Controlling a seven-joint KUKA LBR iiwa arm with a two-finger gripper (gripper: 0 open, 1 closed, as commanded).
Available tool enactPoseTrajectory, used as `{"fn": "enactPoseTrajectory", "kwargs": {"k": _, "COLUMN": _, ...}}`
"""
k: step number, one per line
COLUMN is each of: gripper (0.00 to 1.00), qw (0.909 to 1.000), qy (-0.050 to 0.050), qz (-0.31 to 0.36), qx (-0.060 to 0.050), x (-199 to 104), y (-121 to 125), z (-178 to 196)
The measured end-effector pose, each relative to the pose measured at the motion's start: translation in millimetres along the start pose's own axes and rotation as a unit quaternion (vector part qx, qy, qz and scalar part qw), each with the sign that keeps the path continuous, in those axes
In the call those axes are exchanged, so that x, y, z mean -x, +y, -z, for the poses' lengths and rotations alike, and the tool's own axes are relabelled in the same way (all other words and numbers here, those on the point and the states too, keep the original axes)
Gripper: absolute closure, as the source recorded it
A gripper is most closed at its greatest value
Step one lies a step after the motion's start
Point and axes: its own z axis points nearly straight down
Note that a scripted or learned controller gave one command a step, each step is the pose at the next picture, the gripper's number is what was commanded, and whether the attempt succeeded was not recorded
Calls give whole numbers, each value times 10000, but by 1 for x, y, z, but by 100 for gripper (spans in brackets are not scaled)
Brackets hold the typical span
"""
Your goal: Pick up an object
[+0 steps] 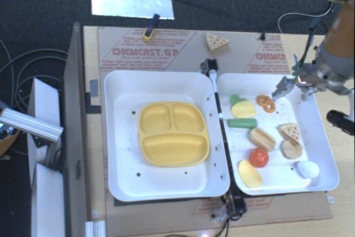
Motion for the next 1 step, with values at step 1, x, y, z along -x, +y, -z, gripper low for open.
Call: {"fn": "enactPoseTrajectory", "kwargs": {"k": 1, "gripper": 0, "qw": 10000, "qy": 20, "qz": 19, "qx": -39, "x": -60, "y": -55, "z": -54}}
